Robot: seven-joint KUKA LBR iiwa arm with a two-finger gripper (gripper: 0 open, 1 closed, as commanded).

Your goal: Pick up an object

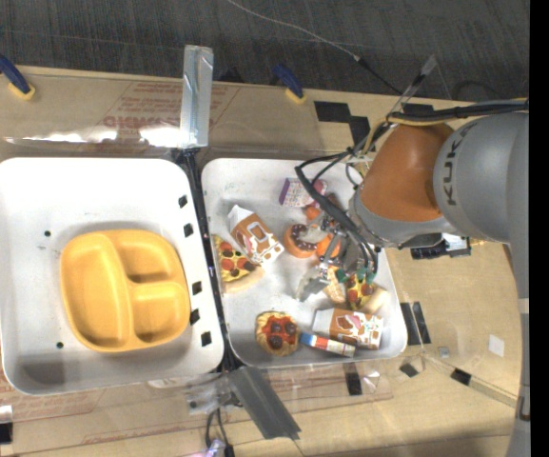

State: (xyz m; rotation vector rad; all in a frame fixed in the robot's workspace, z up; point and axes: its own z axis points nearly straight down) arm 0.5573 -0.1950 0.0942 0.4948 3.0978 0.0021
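Nearest, a small carton (354, 328) and round toy (277, 332) lie loose along the right bin (255, 171)'s front wall. Just behind, the gripper (336, 276) hangs among the heaped toys (255, 238), probably choosing one; its grip I cannot tell

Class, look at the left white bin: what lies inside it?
A yellow divided tray lies inside the left bin. Whatever sits under the tray is covered.

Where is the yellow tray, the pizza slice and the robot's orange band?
yellow tray (122, 288), camera view, middle divider.
pizza slice (235, 264), camera view, topping.
orange band (402, 174), camera view, its top side.
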